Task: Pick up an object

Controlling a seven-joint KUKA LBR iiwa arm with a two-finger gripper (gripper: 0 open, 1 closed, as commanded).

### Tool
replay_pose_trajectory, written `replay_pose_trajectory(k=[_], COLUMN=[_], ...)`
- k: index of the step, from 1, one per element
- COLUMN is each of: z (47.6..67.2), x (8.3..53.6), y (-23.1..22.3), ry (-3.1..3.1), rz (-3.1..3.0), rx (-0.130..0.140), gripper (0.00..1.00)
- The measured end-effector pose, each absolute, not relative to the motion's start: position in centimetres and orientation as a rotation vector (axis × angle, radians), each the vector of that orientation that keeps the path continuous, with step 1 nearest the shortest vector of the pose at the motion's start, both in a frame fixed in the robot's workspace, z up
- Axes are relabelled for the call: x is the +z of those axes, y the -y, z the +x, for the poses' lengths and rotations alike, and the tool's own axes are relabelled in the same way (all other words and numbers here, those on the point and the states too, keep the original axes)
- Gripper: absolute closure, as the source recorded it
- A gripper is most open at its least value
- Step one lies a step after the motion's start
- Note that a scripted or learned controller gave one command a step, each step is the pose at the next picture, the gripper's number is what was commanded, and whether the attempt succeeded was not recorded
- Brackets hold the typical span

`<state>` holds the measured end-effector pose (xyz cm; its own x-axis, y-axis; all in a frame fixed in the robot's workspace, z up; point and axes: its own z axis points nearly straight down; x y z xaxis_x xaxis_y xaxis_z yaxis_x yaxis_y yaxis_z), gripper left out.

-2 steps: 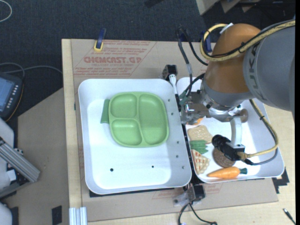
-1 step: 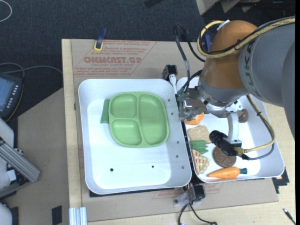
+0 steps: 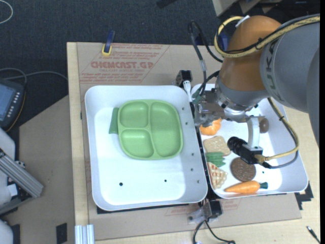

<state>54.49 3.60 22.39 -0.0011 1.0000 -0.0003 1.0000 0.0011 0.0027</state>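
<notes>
My claw (image 3: 209,117) hangs low over the near-left corner of the right white bin (image 3: 289,174), just above one orange rounded fruit piece (image 3: 209,129); whether it is clenched or released I cannot tell. Below lie one tan cracker (image 3: 215,145), one waffle piece (image 3: 217,176), one brown round cookie (image 3: 244,169) and one orange carrot (image 3: 244,187); the left white bin (image 3: 101,177) carries one green four-part plastic plate (image 3: 150,128).

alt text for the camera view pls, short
The grey arm with its orange band reaches from the right over the right bin, its tool low above toy food: a carrot, a brown cookie, a cracker. The left bin holds a green divided plate.
</notes>
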Motion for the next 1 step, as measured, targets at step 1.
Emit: replay_pose_trajectory(k=[1], z=[52.65], x=[21.79], y=[-3.18], ry=[-2.222], rz=[2.225], rx=[-0.004], gripper=[1.00])
